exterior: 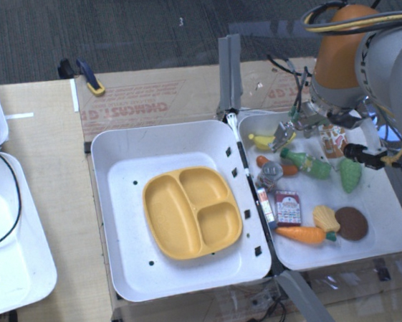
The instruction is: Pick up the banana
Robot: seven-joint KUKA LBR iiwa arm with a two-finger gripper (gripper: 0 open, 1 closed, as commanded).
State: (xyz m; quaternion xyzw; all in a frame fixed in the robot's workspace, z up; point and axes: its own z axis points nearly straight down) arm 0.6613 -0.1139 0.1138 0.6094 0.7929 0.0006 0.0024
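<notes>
One banana (261,141) lies in the right bin's (383,240) far-left corner, just left of the gripper (283,137), whose jaws I cannot tell open or closed, apparently lowered for grasping.

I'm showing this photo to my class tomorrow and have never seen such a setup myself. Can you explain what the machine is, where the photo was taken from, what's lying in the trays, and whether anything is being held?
One camera fixed above a bench looks down at a slant. The grey machine with the orange band, coming in from the right, is a robot arm. Its hand hangs low over the right bin, close to the small yellow banana it should pick up. I can't see that it holds anything. That bin also contains toy food: a green bottle, a carrot, a brown cookie, a small red box and more. The left bin holds a yellow divided plate.
</notes>
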